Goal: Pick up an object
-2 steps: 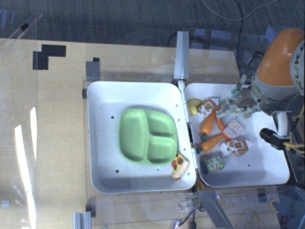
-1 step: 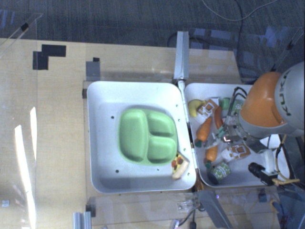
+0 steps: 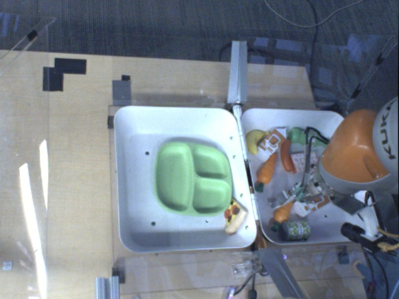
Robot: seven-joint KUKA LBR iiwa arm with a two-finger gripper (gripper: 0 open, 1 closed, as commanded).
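The right bin (image 3: 333,237) holds several toy foods: a yellow lemon-like piece (image 3: 253,141), an orange carrot (image 3: 267,169), a red-orange piece (image 3: 287,157), a green piece (image 3: 297,135), a second small carrot (image 3: 282,213) and a dark green can (image 3: 294,230) lying on its side. My arm's orange band (image 3: 352,151) hangs over the right side of this bin. My gripper (image 3: 303,190) points down into the middle of the bin, just above and right of the small carrot, among small white and orange cartons (image 3: 310,203). The arm hides part of the bin's right half.
The left bin (image 3: 134,167) carries a green divided plate (image 3: 192,178) in its middle and a small yellow and red toy (image 3: 234,216) in its near right corner. A metal post (image 3: 237,73) stands behind the wall between the bins. Cables lie at the far right.
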